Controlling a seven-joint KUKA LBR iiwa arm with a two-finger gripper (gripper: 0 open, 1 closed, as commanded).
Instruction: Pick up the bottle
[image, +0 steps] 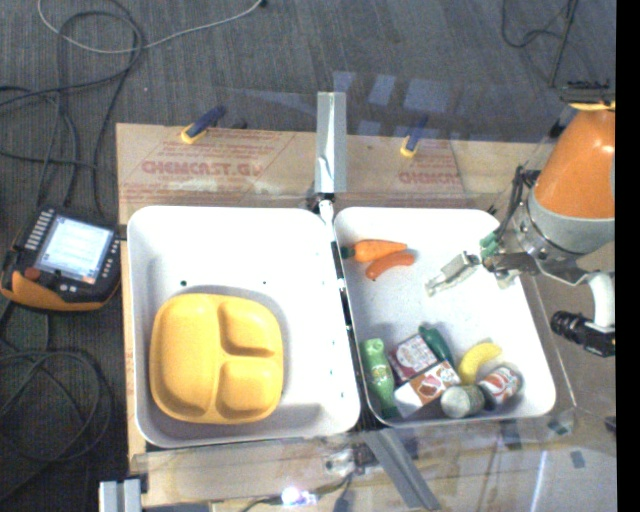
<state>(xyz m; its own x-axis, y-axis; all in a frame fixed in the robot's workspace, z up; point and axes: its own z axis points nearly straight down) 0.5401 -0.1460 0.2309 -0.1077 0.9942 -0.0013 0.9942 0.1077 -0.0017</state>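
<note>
Now | claw (447, 274) over right bin's (520, 330) middle, jaws apart, holding nothing | bottle (377, 372) lying at bin's front-left corner among clutter | pickup not started: approach, descent, grasp all remain

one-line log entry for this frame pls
gripper: over right bin, above bare floor, holding nothing | green bottle: lying by bin's left wall, untouched | yellow tray: left bin

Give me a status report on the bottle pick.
End effector hovering mid right bin, holding nothing. Green bottle lying by left wall, untouched. Cartons crowd it.
</note>
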